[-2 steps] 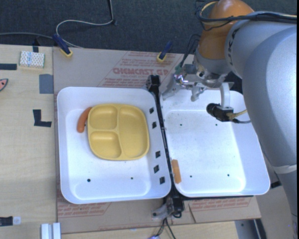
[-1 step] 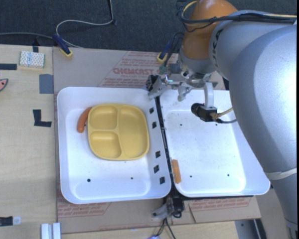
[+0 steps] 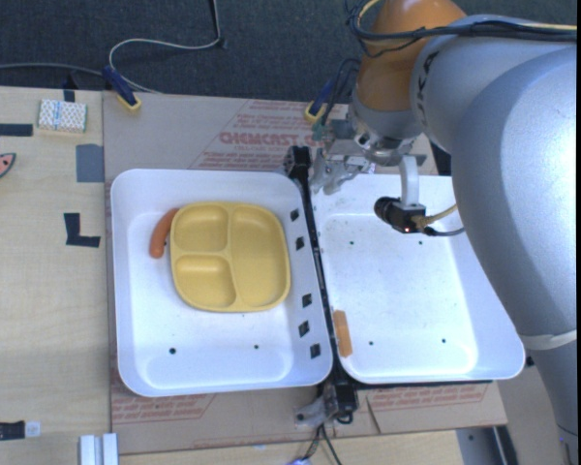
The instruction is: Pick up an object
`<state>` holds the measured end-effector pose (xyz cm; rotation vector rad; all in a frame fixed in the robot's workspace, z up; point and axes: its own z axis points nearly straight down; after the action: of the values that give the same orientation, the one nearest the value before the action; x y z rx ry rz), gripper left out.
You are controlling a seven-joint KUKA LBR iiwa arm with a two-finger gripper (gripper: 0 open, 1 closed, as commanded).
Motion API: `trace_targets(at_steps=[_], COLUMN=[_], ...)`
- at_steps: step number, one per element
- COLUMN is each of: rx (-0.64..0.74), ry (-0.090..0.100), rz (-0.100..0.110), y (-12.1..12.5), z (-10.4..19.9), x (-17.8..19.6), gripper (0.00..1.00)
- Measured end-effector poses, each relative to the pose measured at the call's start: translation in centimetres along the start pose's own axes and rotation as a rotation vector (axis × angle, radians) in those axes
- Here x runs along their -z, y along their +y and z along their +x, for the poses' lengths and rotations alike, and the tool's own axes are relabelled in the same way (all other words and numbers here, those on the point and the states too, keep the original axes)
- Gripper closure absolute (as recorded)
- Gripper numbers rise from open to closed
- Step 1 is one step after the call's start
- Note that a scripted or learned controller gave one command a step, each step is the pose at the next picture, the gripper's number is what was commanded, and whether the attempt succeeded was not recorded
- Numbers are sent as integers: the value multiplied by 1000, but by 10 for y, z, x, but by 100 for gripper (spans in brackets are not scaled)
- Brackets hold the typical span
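Carrot (image 3: pixel 342 333) lies in the right bin (image 3: pixel 465 356), at its left wall near the front, well below the pincer (image 3: pixel 331 174) and apart from it. A yellow divided plate (image 3: pixel 230 257) sits in the left bin (image 3: pixel 136 347), down and to the left of the pincer, with a sausage (image 3: pixel 160 233) touching the plate's left edge. The pincer hangs over the right bin's back left corner; whether it is open I cannot tell, and nothing shows in its grasp.

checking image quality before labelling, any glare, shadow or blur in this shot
Camera view: even lighting, the white bins bright, detail intact; soft shadow beside the yellow plate; the arm looms large and a bit soft at right; the gripper is small and cluttered, hard to read.
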<state>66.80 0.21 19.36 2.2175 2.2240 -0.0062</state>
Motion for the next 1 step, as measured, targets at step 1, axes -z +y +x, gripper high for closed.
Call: trace_targets(at_steps=[1], rx=[0], ry=[-1], rz=[0], y=[0], z=[0], x=[0], gripper=[0])
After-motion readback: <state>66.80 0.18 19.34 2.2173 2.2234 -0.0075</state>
